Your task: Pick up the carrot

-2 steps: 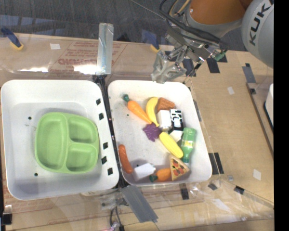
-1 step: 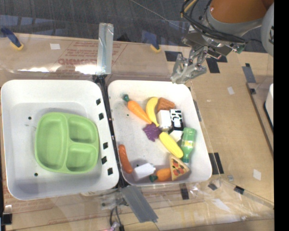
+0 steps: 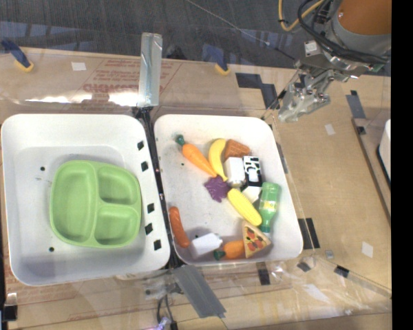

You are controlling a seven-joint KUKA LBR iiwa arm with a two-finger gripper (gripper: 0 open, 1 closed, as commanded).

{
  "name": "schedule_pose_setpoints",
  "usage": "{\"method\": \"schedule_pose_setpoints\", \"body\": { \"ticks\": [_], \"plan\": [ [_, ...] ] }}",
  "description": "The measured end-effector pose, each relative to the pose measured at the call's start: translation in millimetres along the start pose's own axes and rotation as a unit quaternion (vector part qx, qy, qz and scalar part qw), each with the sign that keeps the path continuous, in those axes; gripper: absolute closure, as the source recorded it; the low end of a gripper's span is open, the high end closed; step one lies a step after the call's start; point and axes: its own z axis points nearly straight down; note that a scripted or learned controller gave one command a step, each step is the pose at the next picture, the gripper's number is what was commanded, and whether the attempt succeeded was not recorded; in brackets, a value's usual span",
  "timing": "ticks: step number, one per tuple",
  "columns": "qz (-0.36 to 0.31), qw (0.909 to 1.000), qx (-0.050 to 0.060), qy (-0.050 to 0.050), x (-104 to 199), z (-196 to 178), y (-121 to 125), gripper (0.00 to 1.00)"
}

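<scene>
An orange carrot (image 3: pixel 195 157) with a green top lies slantwise in the far left part of the right bin (image 3: pixel 283 158). A second, shorter carrot (image 3: pixel 231 249) with a green stub rests at that bin's near edge, beside a pizza slice (image 3: pixel 256 239). My gripper (image 3: pixel 286 111) hangs outside the bin's far right corner, well to the right of and beyond the long carrot, with nothing seen in it.
Packed around the carrots are a banana (image 3: pixel 217 158), a brown bread piece (image 3: pixel 238 147), a black-and-white box (image 3: pixel 251 170), purple grapes (image 3: pixel 217 188), a yellow corn cob (image 3: pixel 244 207), a green bottle (image 3: pixel 268 203), an orange-red sausage (image 3: pixel 177 227) and a white block (image 3: pixel 206 243). A green divided plate (image 3: pixel 95 201) lies in the left bin (image 3: pixel 20 143).
</scene>
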Motion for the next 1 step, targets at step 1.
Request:
{"method": "schedule_pose_setpoints", "body": {
  "ticks": [1],
  "plan": [
    [-0.297, 0.9550, -0.001, -0.001, -2.5, -29.7, -2.1, 1.00]
  ]
}}
